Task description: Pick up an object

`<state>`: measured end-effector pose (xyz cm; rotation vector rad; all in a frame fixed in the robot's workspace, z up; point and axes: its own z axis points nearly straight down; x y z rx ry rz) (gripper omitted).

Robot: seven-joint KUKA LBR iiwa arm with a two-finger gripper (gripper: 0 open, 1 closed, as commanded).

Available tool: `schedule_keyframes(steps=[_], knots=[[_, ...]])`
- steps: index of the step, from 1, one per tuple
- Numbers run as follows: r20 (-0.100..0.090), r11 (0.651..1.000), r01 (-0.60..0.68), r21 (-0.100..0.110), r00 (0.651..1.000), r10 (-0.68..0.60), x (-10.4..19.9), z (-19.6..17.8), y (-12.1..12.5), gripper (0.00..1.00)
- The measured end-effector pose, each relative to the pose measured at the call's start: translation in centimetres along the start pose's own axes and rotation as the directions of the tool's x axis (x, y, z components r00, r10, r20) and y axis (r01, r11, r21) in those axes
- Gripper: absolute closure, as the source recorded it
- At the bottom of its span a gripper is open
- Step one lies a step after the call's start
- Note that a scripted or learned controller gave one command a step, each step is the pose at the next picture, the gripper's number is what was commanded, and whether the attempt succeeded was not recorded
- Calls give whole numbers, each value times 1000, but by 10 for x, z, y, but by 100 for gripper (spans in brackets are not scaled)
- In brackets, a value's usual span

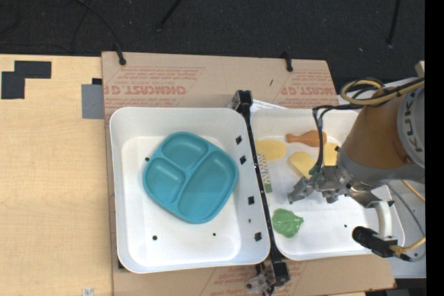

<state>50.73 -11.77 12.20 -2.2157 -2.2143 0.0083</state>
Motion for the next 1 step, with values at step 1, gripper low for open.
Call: schedule_keyframes(steps=[1], knots=[[1, 1000, -5, -3, 1000, 5, -1, -14, 1, 100]])
